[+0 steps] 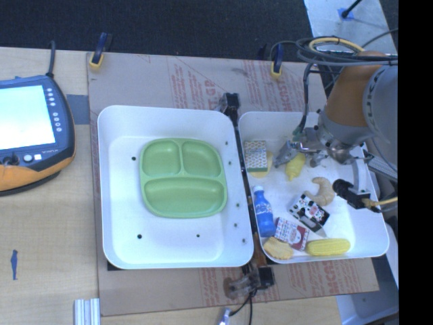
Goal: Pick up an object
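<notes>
Banana-like yellow piece (293, 166) sat in the right bin (369, 239), near its upper left, just beside the sponge (256, 156) and right under the gripper (292, 156). Gripper was down in the bin at that spot, arm (355, 97) reaching in from the right. Fingers were too small and cluttered to read; I couldn't tell whether they were released or clenched, or whether the yellow piece was between them. It looked to be lying on the bin floor, not lifted, so no confirmed grasp. My read: task was at the approach/grasp stage, nothing picked yet. Left to do: close on the piece, lift clear, verify it came up. Rest of the right bin was untouched: blue bottle (262, 211) along the left wall, tan curved piece (323, 189) mid-bin, black-and-white packet (310, 212) below it, red-and-white packet (291, 232), corn cob (328, 247) and a flat yellow-brown piece (277, 249) at the bottom edge. Left bin (118, 242) held a green divided plate (183, 178), well apart from the action. Teach pendant (30, 131) sat on the bench at far left. Risk as I judged it: the sponge was close enough to get nudged or caught.
</notes>
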Available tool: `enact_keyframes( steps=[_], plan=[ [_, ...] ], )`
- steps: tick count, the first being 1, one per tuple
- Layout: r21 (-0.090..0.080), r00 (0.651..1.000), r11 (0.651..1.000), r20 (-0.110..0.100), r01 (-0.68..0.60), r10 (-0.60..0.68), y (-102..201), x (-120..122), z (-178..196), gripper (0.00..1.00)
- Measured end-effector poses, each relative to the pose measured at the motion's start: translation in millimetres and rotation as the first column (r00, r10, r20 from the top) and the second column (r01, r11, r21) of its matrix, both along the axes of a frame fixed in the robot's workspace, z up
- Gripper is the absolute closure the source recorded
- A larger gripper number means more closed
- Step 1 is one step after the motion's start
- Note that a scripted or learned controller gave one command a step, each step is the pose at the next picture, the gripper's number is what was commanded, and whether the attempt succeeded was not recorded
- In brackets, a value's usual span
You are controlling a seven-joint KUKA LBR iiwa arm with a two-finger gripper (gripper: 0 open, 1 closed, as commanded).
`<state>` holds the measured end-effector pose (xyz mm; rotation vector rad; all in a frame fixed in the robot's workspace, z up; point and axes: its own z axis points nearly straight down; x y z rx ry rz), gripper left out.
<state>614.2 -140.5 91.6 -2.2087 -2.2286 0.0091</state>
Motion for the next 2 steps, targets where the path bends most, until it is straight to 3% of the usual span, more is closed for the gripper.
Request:
enact_keyframes(
  steps=[1, 2],
  plan=[
    [0.0, 1.0, 1.0, -0.002, -0.002, 0.002, -1.0, 0.0, 10.3, 1.0],
    [0.001, 1.0, 1.0, 0.003, 0.001, -0.001, 84.4, -45.6, 100.9, 1.0]
  ],
)
